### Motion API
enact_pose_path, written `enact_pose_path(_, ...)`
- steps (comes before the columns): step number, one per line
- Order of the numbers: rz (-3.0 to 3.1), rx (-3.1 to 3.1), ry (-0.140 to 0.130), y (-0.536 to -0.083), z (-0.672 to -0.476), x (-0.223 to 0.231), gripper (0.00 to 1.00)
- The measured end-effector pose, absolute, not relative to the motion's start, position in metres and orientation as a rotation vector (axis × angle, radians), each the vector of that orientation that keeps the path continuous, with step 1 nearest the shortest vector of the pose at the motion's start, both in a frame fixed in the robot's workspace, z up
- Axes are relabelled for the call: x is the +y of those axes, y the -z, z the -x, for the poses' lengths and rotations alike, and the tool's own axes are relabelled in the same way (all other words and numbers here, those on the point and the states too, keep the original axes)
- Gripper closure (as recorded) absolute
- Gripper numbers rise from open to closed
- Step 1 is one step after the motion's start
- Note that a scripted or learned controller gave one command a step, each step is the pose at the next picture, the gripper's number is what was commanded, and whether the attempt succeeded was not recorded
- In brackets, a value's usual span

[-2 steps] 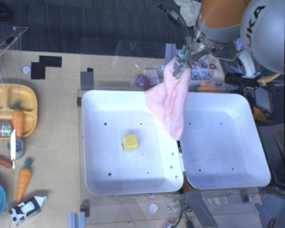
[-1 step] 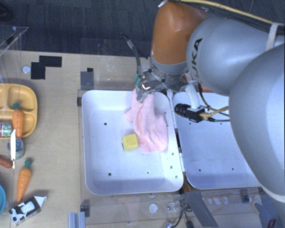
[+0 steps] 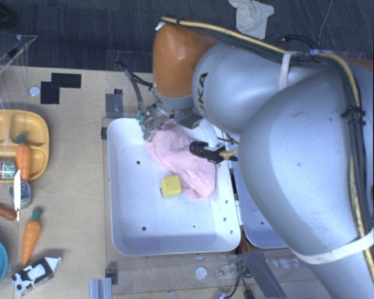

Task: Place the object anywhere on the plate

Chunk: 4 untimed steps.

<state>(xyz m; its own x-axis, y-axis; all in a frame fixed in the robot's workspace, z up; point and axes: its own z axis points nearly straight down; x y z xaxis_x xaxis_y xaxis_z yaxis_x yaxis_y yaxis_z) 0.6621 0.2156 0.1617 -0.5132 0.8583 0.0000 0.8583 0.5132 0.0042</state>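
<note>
the two-finger gripper [image 3: 153, 124], grip state impossible to tell, sits at the crumpled pink cloth's [image 3: 182, 159] top corner in the left white bin [image 3: 125, 175], so this looks like the pick-up step, and next it must secure and lift an object.

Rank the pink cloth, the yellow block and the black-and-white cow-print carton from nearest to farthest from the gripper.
Measured from the gripper:
1. Crumpled pink cloth, right beneath it in the left bin.
2. Small yellow block, at the cloth's lower edge.
3. Black-and-white cow-print carton, bench's bottom-left corner.

Pale wooden bench [image 3: 70, 198] against dark carpeted floor [image 3: 87, 29].
Black angular markings [image 3: 58, 86] lie on the bench's far left corner; a crumpled pale cloth [image 3: 251, 16] rests on the floor beyond; lighting is even, casting soft shadows.
</note>
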Motion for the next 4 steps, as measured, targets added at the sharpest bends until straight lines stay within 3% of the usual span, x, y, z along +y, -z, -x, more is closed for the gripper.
enact_pose_path(1, -1.796, 2.575, -0.007, -0.218, -0.622, 0.216, 1.00)
enact_pose_path(2, -1.551, 2.729, -0.006, -0.202, -0.629, 0.228, 1.00)
enact_pose_path(3, -1.421, 2.797, -0.008, -0.169, -0.662, 0.226, 1.00)
enact_pose_path(4, -1.496, 2.759, -0.007, -0.195, -0.636, 0.225, 1.00)
